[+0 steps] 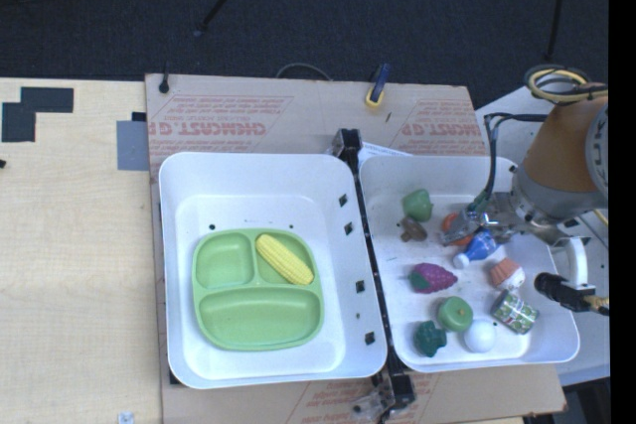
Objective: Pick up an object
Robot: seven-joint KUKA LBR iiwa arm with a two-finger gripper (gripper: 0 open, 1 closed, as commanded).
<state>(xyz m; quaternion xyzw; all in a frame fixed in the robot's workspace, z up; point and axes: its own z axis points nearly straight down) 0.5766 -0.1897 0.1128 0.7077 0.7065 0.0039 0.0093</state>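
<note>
Low over the right bin's upper right part, the tool (484, 225) sits among small objects at the end of the grey arm with its orange band (561, 149); how far it is open cannot be made out, nor whether it has hold of anything.

Largest on the counter (70, 253), the shallow white left bin (189, 184) fills the frame's centre and holds a light green divided plastic tray (253, 318), with a yellow toy corn cob (285, 259) lying in the tray's upper right compartment.

Beside it, the shallow white right bin (397, 179) holds the small things to pick from: a purple berry-like toy (433, 277) near its middle, a green round toy (456, 314) below that, a green pepper-like toy (417, 205) near the top, a dark teal lump (430, 340) at the lower edge, a white ball (480, 337) just right of it, and a blue and white piece (479, 248) just below the tool.
</note>
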